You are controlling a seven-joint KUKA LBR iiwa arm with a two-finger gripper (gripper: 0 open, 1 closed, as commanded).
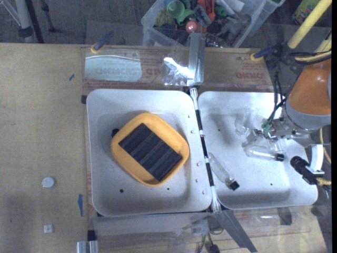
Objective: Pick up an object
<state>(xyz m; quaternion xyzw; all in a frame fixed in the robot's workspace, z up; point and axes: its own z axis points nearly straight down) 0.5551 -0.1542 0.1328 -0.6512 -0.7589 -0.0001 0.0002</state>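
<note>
A yellow block with a dark ribbed top (149, 149) is seen lying in the left bin (100, 157) — well apart from the tool (266, 136), which is lowered over the right bin (253, 188); its state cannot be told.

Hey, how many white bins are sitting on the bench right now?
2. The left bin holds a yellow pad with a dark grid top. The right bin is beside it, with the gripper over its right part.

Left bin (100, 157): yellow pad (149, 148) fills the mid, edges free; right bin (253, 191) front open.
</note>
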